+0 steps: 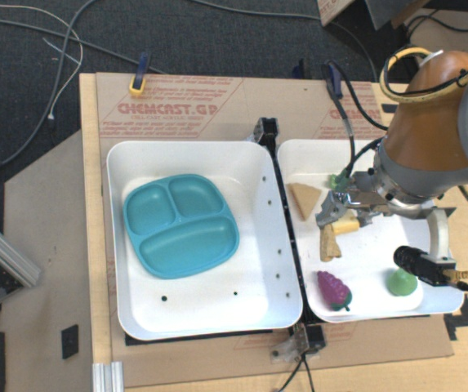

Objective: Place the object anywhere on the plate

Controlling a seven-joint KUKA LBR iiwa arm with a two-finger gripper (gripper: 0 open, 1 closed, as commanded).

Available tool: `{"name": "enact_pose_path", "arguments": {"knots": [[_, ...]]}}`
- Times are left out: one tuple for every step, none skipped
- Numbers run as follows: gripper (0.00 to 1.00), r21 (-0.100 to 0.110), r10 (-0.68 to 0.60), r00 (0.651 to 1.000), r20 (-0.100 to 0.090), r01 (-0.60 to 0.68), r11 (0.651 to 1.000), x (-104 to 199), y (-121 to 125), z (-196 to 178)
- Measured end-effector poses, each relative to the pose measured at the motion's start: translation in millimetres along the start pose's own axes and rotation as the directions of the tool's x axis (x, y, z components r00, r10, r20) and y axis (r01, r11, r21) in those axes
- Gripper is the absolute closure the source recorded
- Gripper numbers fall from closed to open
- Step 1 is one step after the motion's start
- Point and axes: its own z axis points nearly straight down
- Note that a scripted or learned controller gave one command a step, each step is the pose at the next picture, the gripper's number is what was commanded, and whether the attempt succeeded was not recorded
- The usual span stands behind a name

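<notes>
A teal plate [181, 224] with three compartments lies in the left bin [217, 313], with nothing on it. My gripper [336, 212] hangs over the upper left part of the right bin [372, 155], under the grey and orange arm. Just below it sits a small yellow piece [346, 227], touching or close to a tan stick [329, 244]. A tan wedge [303, 199] lies to the gripper's left. Whether anything is held is hidden by the wrist.
A purple grape bunch [333, 290] and a green round toy [402, 283] lie near the right bin's front edge. A black part [420, 265] of the arm reaches over the green toy. The black divider [281, 211] separates the two bins.
</notes>
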Motion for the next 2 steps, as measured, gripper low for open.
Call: {"name": "enact_pose_path", "arguments": {"knots": [[1.00,-0.004,-0.001,1.000,0.001,0.001,1.000,54.0,0.7,-6.8],[1.00,-0.005,-0.002,1.000,0.001,0.002,1.000,110.5,11.7,-4.2]]}}
